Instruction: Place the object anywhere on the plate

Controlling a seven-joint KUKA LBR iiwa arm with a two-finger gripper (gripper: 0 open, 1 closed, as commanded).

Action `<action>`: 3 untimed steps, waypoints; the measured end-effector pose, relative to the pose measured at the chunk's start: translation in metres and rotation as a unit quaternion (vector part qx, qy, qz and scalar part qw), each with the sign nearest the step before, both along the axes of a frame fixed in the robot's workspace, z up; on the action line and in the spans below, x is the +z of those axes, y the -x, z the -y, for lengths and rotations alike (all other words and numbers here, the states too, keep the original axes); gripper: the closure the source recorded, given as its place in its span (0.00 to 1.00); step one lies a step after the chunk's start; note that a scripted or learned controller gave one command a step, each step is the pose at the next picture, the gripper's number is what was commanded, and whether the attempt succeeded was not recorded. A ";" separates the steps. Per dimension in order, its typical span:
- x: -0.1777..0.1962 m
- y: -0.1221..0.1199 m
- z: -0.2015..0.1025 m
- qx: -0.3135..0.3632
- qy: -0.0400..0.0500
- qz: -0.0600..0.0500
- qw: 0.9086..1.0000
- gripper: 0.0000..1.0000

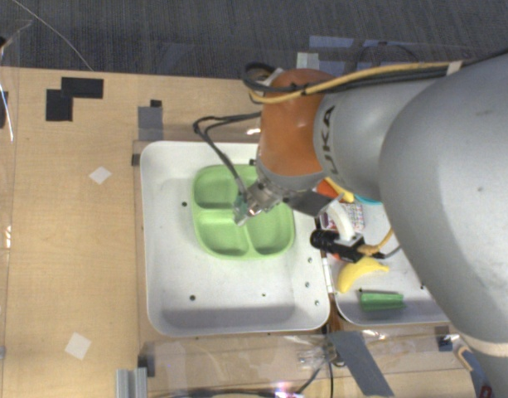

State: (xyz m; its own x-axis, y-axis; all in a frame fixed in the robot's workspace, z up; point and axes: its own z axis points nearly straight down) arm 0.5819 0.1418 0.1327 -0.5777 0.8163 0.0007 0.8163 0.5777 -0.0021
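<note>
Nearest the camera, a small green rectangular block point(379, 299) lies flat in the right shallow white bin point(350, 311), to the right of the green plastic plate point(214, 232) and nearer than it. Just beyond the block, a yellow banana-shaped toy point(360, 274) lies at a slant, also to the right of the plate and well apart from it. Further back, level with the plate's middle, sits a white packet with pink marks point(351, 218). Past that, a small orange thing point(326, 187) shows partly from under the robot, too hidden to name. Which of these is the object to be placed cannot be told. The plate rests in the middle of the left shallow white bin point(177, 293). It has three compartments, two smaller ones on the near side and a wider one on the far side. The gripper point(246, 208) hangs over the plate where the dividers meet, and whether it is spread, closed or pinching anything cannot be told. The grey arm with an orange band point(440, 164) reaches in from the plate's right. Beyond the plate to its left, black tape marks point(73, 96) lie on the pale wooden bench point(63, 247).
</note>
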 end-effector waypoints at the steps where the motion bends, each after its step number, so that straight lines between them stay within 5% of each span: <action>1: 0.106 -0.036 -0.068 -0.090 -0.003 0.005 0.996 1.00; 2: 0.178 -0.033 -0.054 0.081 -0.001 0.005 0.997 1.00; 3: 0.101 -0.027 -0.073 0.194 0.000 0.001 0.981 1.00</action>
